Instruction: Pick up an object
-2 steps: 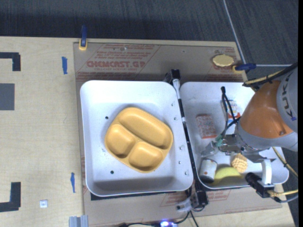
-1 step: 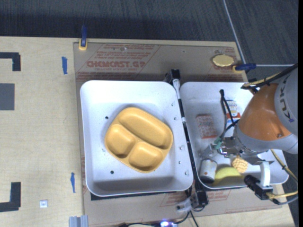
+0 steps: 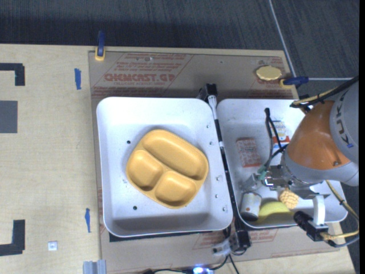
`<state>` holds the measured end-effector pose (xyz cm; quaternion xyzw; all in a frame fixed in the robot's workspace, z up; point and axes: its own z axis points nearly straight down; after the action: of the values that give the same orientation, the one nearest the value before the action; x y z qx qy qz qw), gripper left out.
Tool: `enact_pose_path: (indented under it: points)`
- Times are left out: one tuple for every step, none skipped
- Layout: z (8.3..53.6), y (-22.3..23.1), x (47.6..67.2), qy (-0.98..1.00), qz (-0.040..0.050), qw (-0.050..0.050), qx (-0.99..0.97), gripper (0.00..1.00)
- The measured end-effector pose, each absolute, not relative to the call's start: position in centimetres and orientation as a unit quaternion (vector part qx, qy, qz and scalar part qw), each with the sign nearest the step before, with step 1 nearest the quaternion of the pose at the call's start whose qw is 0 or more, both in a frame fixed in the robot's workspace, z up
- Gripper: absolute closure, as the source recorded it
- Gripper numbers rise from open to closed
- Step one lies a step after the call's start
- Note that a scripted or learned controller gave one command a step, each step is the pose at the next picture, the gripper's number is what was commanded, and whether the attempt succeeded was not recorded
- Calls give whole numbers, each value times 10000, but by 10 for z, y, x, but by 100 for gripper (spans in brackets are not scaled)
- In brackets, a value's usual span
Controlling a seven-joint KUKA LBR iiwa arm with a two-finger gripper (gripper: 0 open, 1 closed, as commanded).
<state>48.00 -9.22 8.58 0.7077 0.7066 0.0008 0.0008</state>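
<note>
Camera view, yellow banana [image 3: 274, 209] curved in right bin [image 3: 239, 119], claw [image 3: 272, 181] state unclear

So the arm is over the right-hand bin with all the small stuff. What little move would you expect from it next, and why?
Probably a short drop straight down toward the yellow banana-like piece. The arm's wrist hangs over the near end of the right bin, just above that piece and a small textured yellow object, and nothing looks lifted yet. The yellow divided tray lies in the left bin.

dark grey carpet [image 3: 171, 10] runs across the twelve o'clock side. below it a pale wooden bench [image 3: 45, 153] spreads out, black tape marks [image 3: 14, 73] toward nine o'clock.
</note>
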Motion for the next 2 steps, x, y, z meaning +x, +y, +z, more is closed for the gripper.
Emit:
enact_pose_path:
  points:
    - [86, -92, 480, 7068, 10, 8, 7074, 0]
    - [86, -93, 480, 7069, 12, 7, 7073, 0]
